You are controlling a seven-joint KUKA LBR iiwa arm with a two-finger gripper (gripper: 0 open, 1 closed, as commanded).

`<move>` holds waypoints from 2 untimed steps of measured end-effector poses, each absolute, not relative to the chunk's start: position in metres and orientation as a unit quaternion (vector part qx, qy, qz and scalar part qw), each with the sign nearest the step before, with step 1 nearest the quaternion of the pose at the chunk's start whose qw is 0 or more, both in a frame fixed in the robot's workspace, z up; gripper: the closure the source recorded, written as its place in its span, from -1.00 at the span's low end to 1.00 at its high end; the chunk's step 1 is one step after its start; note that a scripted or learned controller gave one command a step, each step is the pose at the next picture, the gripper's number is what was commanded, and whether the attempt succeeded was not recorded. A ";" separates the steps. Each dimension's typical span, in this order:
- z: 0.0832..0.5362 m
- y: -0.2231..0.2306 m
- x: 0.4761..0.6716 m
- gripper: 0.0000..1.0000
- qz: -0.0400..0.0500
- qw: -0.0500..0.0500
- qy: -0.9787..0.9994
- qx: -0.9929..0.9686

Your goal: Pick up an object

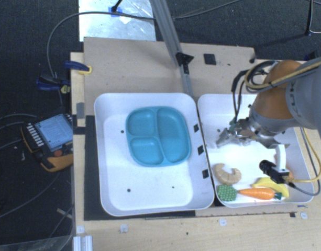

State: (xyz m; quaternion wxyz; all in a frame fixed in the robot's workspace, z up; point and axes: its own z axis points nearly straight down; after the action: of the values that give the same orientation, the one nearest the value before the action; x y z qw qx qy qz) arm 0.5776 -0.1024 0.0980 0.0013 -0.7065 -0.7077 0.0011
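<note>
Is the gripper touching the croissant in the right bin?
Apart. The camera view shows bare white bin floor between the gripper and the croissant, which lies nearer the front edge.

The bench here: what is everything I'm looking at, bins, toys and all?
Bins: two, white, side by side; left bin, right bin.
Divided plate: one, blue, in the left bin.
Croissant: one, tan, near edge of the right bin.
Green toy: one, bumpy, at the right bin's near-left corner.
Carrot: one, orange, along the right bin's near edge.
Banana: one, yellow, just behind the carrot.
Handheld device: one, orange with a screen, on the floor to the left.
Arm: one, grey with orange band, over the right bin.
Gripper: one, metal, low in the right bin.
</note>
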 end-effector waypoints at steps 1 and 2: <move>0.087 -0.103 0.579 -1.00 -0.001 -0.002 -0.707 -0.707; 0.099 -0.103 0.582 1.00 -0.003 -0.004 -0.707 -0.707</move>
State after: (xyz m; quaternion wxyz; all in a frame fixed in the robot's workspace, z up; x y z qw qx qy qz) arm 0.5816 -0.1028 0.0991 -0.0042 -0.7069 -0.7073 -0.0032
